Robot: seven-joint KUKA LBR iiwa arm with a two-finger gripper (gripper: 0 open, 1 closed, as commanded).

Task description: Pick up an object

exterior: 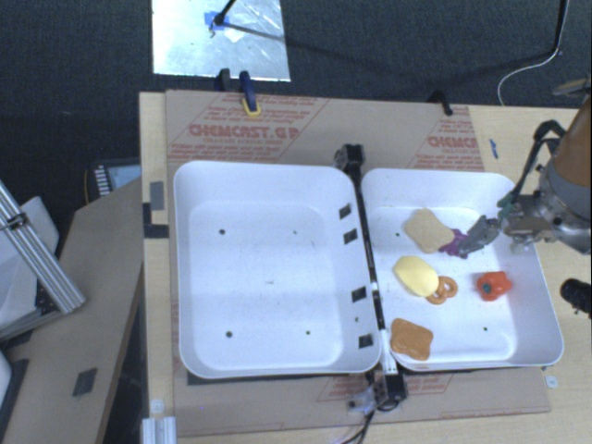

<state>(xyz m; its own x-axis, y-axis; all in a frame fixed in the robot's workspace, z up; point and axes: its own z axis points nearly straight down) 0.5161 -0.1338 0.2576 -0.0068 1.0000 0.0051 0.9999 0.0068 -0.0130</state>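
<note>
Purple piece (454, 242): small, in the right bin (532, 340), lying against the edge of a tan slab (426, 229). It sits at the tip of the gripper (478, 233), touching or just under it; a grasp cannot be confirmed, and whether the jaws are released or clenched I cannot tell.

Yellow lump (416, 275): mid-bin, just below the slab. Orange ring (443, 289): touching the lump's right side. Red piece (494, 285): right of the ring, apart from it. Brown biscuit (412, 339): near the front-left corner.

Left bin (199, 340): white, shallow.

Risks, as judged: the purple piece is small and pressed to the slab, so the jaws may catch the slab with it, or nudge it aside and shut on nothing. A slanted approach could slide it under the slab.

Desk (305, 118): brown printed board beneath both bins, clamped (250, 95) at the rear. Beyond it, dark carpet, a shiny sheet (180, 35) and a loose cable (532, 58).
</note>
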